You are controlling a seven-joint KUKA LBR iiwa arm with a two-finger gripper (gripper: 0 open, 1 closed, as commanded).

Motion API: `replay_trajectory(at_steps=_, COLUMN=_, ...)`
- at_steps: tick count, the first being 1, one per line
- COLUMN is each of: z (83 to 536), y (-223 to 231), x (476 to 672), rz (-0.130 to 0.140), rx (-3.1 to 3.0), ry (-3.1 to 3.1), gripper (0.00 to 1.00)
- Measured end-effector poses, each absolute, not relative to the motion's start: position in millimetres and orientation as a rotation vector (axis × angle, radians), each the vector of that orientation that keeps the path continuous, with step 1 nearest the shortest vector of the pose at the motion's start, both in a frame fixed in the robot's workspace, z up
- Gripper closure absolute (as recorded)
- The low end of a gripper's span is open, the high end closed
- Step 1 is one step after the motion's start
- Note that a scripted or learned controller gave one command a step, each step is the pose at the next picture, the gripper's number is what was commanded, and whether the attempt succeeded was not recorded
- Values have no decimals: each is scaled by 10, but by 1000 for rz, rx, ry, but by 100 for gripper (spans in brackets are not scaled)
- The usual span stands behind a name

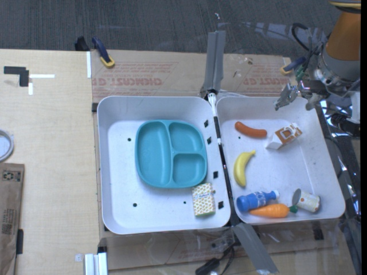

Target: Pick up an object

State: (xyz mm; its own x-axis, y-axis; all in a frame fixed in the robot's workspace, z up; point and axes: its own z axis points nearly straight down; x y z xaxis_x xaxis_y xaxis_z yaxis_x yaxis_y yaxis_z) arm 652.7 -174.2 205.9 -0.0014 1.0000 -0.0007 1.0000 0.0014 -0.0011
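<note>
Nearest the lens, along the front wall of the right bin, an orange carrot is lying just in front of a blue bottle, the two touching or nearly so, with a small white cup tipped on its side just to their right. These three are crowding one another, which I judge makes any of them an awkward pick. Farther back a yellow banana is lying alone near the bin's left side, a red-orange sausage is resting near the back, and a small brown-and-white carton is sitting tilted to the right of the sausage. Each of those three is standing free of its neighbours, so each looks like an easier target.

In the left bin a teal divided plate is lying flat in the middle, and a yellow patterned sponge is sitting just off its front right corner, close to the front wall.

At the back right corner of the right bin the gripper is hanging over the rim, raised above the desk, below the orange-banded wrist. Its fingers are looking slightly apart, with nothing between them, though they are small and dark here. The carton is lying closest to them, forward and a little left of the fingertips; the sausage is lying farther left, and the front cluster is well apart from them.
</note>
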Motion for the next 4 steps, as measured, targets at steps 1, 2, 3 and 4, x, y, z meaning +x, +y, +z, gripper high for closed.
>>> replay_trajectory(at_steps=1, z=2065, y=-1483, x=6566, rz=4, rx=-2307, ry=-2130, gripper=0)
replay_trajectory(at_steps=2, z=2737, y=-1233, x=6590, rz=4, rx=-2528, ry=-1867, gripper=0)
replay_trajectory(at_steps=3, z=1693, y=-1318, x=6482, rz=5, rx=-2507, ry=-1891, gripper=0)
replay_trajectory(at_steps=4, z=1696, y=-1317, x=6484, rz=4, rx=-2507, ry=-1892, gripper=0)
